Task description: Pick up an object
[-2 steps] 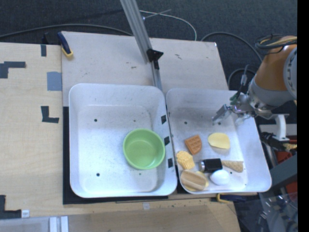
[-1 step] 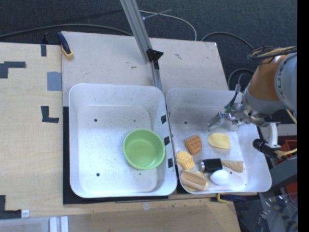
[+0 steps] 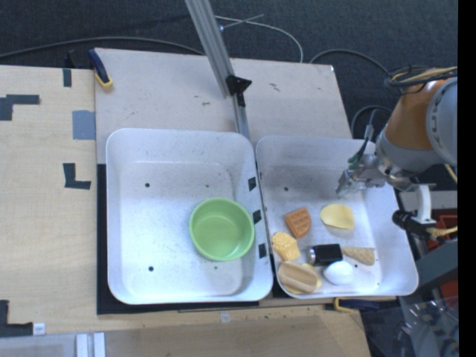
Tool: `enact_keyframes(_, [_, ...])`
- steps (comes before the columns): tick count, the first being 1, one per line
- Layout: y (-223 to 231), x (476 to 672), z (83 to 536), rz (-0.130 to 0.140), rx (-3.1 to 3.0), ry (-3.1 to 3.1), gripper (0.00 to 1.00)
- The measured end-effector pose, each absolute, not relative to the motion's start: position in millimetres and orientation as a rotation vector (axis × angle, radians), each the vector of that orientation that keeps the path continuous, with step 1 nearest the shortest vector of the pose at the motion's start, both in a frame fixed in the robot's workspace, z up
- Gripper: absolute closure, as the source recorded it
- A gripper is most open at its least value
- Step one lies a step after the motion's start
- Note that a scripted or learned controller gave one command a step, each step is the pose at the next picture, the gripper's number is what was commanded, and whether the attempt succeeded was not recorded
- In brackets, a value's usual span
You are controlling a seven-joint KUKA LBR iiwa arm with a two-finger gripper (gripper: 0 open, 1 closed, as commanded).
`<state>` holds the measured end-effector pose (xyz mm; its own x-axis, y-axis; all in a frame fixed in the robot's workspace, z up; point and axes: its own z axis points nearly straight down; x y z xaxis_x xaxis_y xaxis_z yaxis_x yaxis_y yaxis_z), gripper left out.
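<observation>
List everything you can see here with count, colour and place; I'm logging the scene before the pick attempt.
bins: 2, white, side by side on the bench
bowl: 1, green, left bin, near its right wall
orange waffle piece: 1, orange, right bin, centre
yellow chip: 1, pale yellow, right bin, right of the orange piece
yellow waffle piece: 1, yellow, right bin, near left wall
black block: 1, black, right bin, front
bread roll: 1, tan, right bin, front left corner
white egg: 1, white, right of the roll
tan wedge: 1, tan, right of the black block
arm: 1, grey and orange, over the right bin
jaws: above the yellow chip
</observation>
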<state>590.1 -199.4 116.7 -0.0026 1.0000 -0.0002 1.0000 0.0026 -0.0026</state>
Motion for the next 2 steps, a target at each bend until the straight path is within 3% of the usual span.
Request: enact_keyframes(2, [-188.3,580.5,212.3,-0.003,-2.222,-2.226,1.00])
